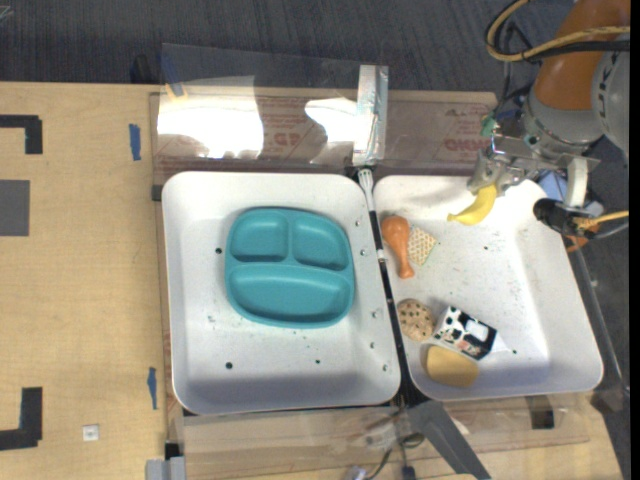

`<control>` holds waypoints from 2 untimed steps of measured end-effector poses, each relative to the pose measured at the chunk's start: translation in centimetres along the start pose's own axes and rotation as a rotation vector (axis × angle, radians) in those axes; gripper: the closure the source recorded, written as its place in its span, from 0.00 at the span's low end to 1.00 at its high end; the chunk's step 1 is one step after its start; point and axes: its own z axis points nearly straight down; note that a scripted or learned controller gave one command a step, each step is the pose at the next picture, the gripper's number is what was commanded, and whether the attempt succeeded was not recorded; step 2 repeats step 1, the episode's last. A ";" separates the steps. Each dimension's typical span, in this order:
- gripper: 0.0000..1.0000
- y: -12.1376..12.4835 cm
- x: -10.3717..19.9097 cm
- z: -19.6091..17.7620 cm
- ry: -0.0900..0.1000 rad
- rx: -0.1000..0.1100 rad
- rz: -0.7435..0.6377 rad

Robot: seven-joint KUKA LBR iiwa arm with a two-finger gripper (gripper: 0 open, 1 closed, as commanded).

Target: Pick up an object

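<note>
Though fingers unclear, pincer [497, 176] apparently gripping banana [474, 208].

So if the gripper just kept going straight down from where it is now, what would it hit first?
Most likely the banana. The gripper sits just above its upper end at the back of the right bin. Depth is hard to judge, so it could miss and meet the bin floor instead.

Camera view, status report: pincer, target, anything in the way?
Pincer at right bin's far edge, on the banana; grip unconfirmed. Drumstick, cookie lie apart, nearer the divider. Nothing blocking.
</note>
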 end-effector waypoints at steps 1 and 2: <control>1.00 -3.1 7.4 -0.1 0.000 0.013 0.206; 1.00 -3.1 7.4 -0.1 0.000 0.013 0.206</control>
